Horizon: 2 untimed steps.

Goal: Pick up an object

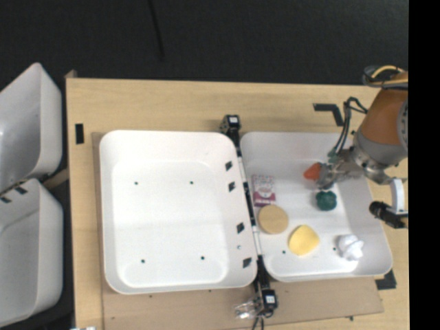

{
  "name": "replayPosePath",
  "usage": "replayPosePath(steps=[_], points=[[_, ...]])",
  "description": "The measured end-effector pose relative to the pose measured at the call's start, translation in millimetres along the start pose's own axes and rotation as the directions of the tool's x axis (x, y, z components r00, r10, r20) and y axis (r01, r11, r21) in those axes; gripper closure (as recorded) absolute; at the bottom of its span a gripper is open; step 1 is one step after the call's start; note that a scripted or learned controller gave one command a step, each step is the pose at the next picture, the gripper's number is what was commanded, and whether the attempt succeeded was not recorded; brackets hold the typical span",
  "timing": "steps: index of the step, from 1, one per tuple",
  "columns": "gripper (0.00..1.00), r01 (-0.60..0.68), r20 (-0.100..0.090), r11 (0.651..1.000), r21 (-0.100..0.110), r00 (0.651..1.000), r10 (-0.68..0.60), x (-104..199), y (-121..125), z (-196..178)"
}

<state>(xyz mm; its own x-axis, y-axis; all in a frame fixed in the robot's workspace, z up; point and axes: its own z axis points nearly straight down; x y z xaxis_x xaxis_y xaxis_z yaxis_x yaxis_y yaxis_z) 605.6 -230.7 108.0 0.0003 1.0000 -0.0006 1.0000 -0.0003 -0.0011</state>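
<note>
camera view: nothing looks lifted yet, so the pick is still to do. the two-finger gripper [328, 177] hangs low in the right white bin [371, 270], touching or just beside a small orange-red lump [313, 172], with a dark green ball [326, 200] just below. whether it is clenched, i cannot tell.

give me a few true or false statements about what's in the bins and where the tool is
1. The yellow object lies in the right bin. True.
2. The tan disc sits in the left bin. False: it lies in the right bin, near the divider.
3. The tool is over the right bin, beside the orange object. True.
4. The green object touches the white crumpled object. False: they lie apart.
</note>
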Motion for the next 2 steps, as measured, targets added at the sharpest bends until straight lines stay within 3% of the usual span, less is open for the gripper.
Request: replayPosePath(steps=[1,2], points=[[1.0,0.006,0.002,1.0,-0.009,1.0,-0.006,60,67,-85],[1.0,0.0,-0.001,1.0,-0.001,1.0,0.0,70,21,-136]])
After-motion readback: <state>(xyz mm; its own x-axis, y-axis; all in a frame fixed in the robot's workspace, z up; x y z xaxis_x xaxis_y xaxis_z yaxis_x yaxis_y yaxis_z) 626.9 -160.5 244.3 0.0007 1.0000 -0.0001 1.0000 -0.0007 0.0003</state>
